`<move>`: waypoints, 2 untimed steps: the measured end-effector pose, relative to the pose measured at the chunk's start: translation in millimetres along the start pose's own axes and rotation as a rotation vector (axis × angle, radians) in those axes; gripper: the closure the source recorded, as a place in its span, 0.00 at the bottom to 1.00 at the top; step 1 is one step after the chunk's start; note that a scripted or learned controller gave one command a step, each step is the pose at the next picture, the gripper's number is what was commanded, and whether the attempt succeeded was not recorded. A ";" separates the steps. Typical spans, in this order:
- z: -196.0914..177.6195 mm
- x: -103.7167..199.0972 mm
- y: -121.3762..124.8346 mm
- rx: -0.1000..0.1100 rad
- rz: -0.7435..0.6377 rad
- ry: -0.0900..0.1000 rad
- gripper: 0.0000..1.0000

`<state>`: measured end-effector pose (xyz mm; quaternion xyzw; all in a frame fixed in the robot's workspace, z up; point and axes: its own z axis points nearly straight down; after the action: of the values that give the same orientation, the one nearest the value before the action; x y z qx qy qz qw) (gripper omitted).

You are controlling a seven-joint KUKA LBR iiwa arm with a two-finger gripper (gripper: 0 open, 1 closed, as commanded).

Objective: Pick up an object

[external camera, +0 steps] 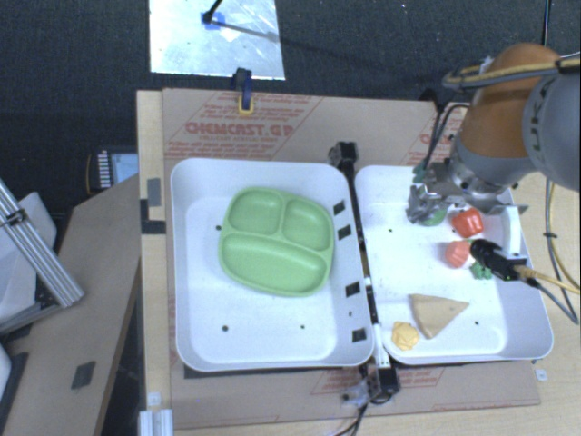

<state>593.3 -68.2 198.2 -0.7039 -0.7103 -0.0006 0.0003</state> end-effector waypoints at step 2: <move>-26.2 95.5 -35.0 0.000 0.001 0.000 1.00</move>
<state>557.5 26.9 224.5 -0.7042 -0.7100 -0.0005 0.0005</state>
